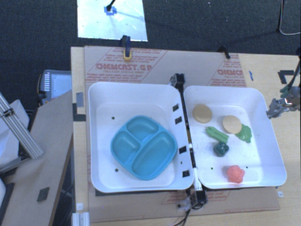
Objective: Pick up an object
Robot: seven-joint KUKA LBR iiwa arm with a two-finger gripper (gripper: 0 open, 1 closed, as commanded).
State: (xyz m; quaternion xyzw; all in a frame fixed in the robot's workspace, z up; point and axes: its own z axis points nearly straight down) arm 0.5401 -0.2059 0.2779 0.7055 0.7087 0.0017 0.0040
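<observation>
The right bin (263, 126) holds several small objects. A tan disc (202, 113) lies at its back left and a second tan disc (232, 124) sits near the middle. Between them and below lies a long green piece (217, 134), and a leafy green piece (244, 133) touches the second disc's right side. A dark teal lump (220, 149) rests just below the long green piece, and a pink-red lump (235, 173) lies near the front wall. My gripper (279, 107) hangs at the view's right edge, over the bin's right rim, apart from all the objects.
The left bin (101, 126) holds a blue divided plate (143, 147). A black-clipped divider (183, 126) joins the two bins. Both stand on a cardboard sheet (155, 62) on the wooden bench. A grey panel (112, 13) lies on the floor behind.
</observation>
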